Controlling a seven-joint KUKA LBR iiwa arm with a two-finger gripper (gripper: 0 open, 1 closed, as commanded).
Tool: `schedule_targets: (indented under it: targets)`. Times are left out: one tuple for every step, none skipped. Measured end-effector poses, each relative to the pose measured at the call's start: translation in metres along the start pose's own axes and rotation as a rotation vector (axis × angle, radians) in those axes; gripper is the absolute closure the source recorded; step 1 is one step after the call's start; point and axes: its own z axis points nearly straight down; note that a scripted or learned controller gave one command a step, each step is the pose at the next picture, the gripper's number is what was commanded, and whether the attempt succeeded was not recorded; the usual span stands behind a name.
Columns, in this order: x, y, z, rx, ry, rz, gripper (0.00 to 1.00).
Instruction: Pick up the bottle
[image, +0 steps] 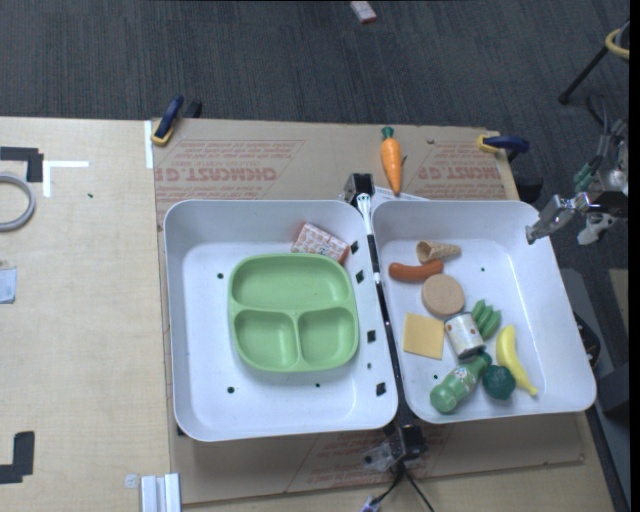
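The bottle (455, 388) is small and green with a pale label. It lies on its side near the front edge of the right bin (545, 290), between a yellow cheese slice (424, 336) and a dark green vegetable (498, 382). A white can (463, 335) with a red label stands just behind it. My gripper (572, 210) is a metallic shape at the right bin's far right rim, well away from the bottle and holding nothing that I can see.
The right bin also holds a banana (515, 360), green pods (487, 318), a round brown disc (442, 296), a sausage (415, 269) and a croissant (438, 251). The left bin (190, 300) holds a green divided plate (295, 312) and a small packet (320, 240). A carrot (390, 158) lies behind the bins.
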Motion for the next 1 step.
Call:
schedule_targets:
  targets:
    - [-0.0002, 0.0005, -0.0097, -0.001, -0.002, -0.003, 1.0]
